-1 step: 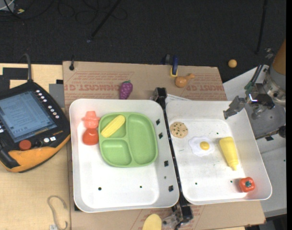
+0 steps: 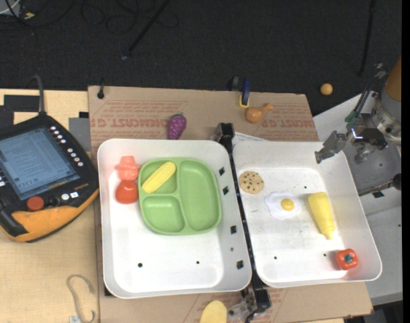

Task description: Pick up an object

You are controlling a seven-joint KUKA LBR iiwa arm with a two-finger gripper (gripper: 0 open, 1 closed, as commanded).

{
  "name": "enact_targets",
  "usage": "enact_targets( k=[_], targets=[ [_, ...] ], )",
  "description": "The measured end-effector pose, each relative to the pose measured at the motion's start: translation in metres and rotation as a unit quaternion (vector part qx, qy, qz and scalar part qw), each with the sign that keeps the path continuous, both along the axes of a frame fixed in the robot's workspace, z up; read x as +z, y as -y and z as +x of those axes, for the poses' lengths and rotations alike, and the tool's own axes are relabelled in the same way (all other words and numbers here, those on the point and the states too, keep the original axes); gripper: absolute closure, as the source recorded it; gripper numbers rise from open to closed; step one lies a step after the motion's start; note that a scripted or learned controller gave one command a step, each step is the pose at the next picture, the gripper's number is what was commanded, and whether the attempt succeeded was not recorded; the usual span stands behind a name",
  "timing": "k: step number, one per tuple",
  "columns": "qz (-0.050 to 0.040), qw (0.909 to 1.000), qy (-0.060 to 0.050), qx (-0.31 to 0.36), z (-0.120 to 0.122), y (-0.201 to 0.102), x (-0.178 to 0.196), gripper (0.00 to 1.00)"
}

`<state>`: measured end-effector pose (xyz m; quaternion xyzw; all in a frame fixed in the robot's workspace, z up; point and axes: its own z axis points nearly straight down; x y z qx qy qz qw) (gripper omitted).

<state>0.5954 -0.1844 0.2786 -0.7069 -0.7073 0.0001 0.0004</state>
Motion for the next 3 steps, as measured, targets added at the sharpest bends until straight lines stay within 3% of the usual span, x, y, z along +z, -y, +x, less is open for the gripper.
enact_targets(
  k=[3],
  targets=[
    [0.0010, 1.0000, -0.003, 0.000, 0.008, -0.011, -0.190, 0.00]
  ],
)
